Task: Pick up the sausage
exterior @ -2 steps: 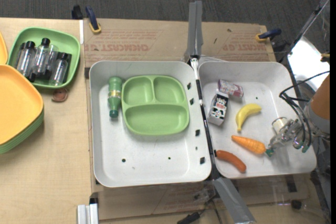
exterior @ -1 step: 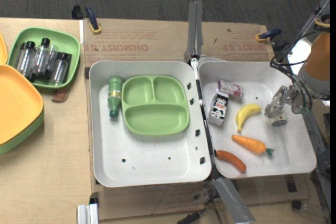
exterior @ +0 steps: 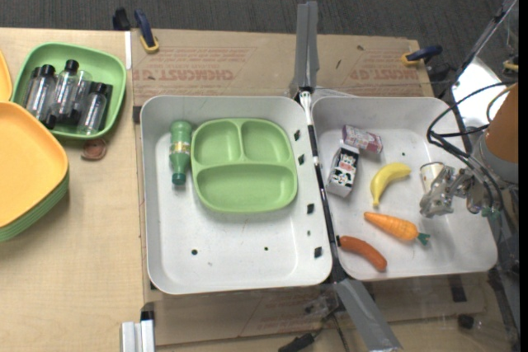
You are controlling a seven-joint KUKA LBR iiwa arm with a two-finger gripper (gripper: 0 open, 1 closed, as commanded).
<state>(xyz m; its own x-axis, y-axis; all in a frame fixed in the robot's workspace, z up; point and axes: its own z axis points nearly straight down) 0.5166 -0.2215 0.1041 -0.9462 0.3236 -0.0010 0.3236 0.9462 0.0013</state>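
Note:
The sausage (exterior: 363,252), a reddish-orange link, lies near the front left corner of the right bin (exterior: 462,260). My gripper (exterior: 436,200) hangs over the right side of that bin, to the right of and behind the sausage, well apart from it. An orange carrot (exterior: 393,227) lies between the gripper and the sausage.
The right bin also holds a yellow banana (exterior: 386,180), a small black-and-white carton (exterior: 344,169) and a pink packet (exterior: 363,139). In the left bin (exterior: 165,260) sit a green divided plate (exterior: 244,164) and a green bottle (exterior: 180,151). Orange plates (exterior: 29,169) and a green tray of bottles (exterior: 70,91) stand at far left.

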